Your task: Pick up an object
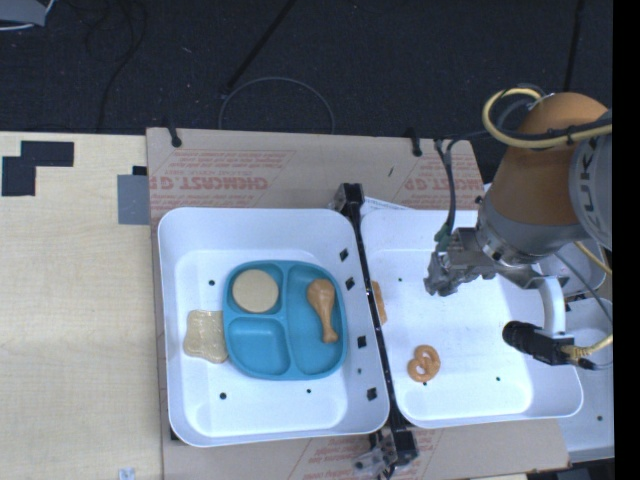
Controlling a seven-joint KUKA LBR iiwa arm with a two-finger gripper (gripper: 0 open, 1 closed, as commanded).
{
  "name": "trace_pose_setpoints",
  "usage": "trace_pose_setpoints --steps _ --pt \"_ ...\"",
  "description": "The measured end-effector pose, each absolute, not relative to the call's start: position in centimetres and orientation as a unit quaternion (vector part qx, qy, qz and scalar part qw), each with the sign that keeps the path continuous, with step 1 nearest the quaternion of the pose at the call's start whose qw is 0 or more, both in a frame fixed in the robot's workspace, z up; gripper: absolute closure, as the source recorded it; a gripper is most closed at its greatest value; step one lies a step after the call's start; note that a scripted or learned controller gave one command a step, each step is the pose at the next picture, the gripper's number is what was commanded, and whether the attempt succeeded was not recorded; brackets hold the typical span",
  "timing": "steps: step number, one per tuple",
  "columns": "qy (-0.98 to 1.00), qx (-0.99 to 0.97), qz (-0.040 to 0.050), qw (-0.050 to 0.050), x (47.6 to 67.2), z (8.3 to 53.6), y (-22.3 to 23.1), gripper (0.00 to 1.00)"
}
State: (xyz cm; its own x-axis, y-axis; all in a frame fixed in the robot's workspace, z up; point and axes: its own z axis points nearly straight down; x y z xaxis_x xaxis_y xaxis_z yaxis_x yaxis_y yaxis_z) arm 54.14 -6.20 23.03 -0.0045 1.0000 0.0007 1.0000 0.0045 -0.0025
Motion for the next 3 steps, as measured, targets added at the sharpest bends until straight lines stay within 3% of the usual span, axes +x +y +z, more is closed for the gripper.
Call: trace_pose_setpoints --steps 3 --pt "-0.709 -0.706 0.0016 0.002 55.4 23.0 8.9 1.00"
